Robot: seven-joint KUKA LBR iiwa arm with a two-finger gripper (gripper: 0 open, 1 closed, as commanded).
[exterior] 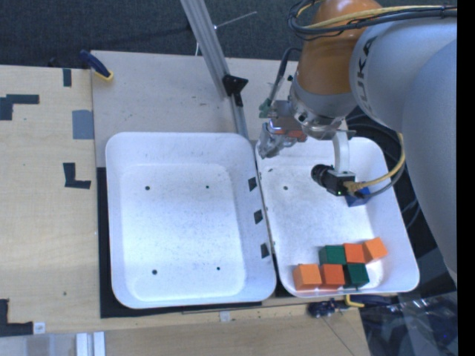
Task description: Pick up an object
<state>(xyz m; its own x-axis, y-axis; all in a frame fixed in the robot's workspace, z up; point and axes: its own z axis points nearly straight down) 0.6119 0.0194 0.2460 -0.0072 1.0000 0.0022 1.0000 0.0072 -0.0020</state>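
The gripper (276, 141) is hovering over the right bin's (312, 213) far left corner; whether its fingers are released or clenched, I cannot tell. The orange and green blocks (341, 264) are clustering at the near edge, well apart

A pale wooden surface (44, 199) fills the left and upper middle of the frame, marked with dark tape pieces: an L-shaped strip (74, 176) at the left, a grey patch (83, 123) above it, and further dark strips (18, 104) at the far left edge. A blue and yellow clamp handle (96, 64) lies at the upper left corner of the raised board. A grey metal post (210, 43) slants down from the top centre, carrying a black bracket (234, 84), and meets the far edge between the bins. Dark carpet (111, 10) runs across the top of the frame. A black mat (104, 302) shows beneath the left bin's near edge.
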